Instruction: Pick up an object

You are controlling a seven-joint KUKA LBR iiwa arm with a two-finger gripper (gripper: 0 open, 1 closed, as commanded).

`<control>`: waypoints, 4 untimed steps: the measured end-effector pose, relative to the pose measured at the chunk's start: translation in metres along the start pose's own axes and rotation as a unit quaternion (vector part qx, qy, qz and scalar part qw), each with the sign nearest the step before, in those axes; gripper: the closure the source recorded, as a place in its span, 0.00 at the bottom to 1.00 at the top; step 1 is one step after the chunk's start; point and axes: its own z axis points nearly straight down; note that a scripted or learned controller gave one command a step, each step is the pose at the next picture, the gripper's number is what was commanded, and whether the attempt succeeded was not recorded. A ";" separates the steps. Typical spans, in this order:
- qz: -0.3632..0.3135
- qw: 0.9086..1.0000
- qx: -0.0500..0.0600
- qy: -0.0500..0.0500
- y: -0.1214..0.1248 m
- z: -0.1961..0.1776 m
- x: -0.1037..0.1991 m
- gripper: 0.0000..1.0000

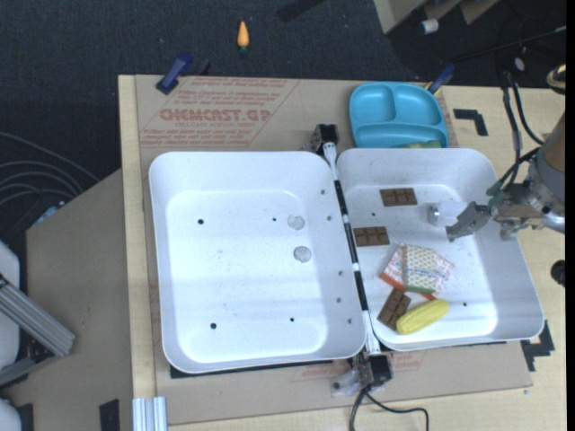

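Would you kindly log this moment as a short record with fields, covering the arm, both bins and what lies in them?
arm: enters from the right, gripper over the right bin
right bin contents: three brown bars, corn cob, patterned packet, orange stick
left bin: two small grey discs
behind the bins: blue tray
held: nothing seen between the jaws

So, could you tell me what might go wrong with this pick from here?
1. The yellow corn, a brown block and the patterned packet lie bunched together, so the pincer may nudge neighbours or catch two.
2. The brown block beside the divider leaves little room for a grasp.
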 end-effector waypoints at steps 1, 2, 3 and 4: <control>0.000 1.000 0.001 0.000 0.045 0.098 0.051 0.00; 0.000 1.000 -0.001 0.000 0.089 0.128 0.081 0.00; 0.000 1.000 0.000 0.000 0.005 0.028 0.146 0.00; 0.001 1.000 0.001 0.000 -0.041 0.055 0.077 0.00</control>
